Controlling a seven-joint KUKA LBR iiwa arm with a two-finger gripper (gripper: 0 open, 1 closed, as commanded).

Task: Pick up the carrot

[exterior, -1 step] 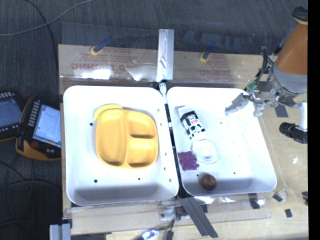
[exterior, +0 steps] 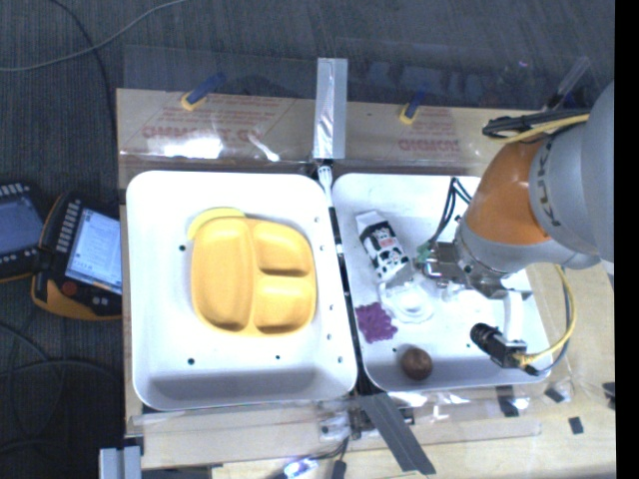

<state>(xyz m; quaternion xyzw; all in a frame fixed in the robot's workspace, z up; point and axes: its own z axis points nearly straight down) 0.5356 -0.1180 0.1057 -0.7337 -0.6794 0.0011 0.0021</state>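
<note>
Orange-banded arm (exterior: 519,208) is reaching over the right bin (exterior: 399,186), its gripper (exterior: 436,262) hanging near the bin's middle; clenched or released, I cannot tell. I am finding no carrot to place, perhaps hidden beneath the wrist, so its long axis is unreadable and the pick is looking undone. 1 purple cluster (exterior: 374,320) and 1 brown ball (exterior: 416,362) are lying toward the near edge.

In the left bin (exterior: 150,367), a yellow divided tray (exterior: 253,272) takes up the middle, leaving bare floor along the front and left walls. The right bin (exterior: 349,203) is crowded: the arm (exterior: 519,208) covers its right half, while a white-and-black package (exterior: 382,244), purple cluster (exterior: 374,320) and brown ball (exterior: 416,363) sit near the divider (exterior: 342,277).
</note>
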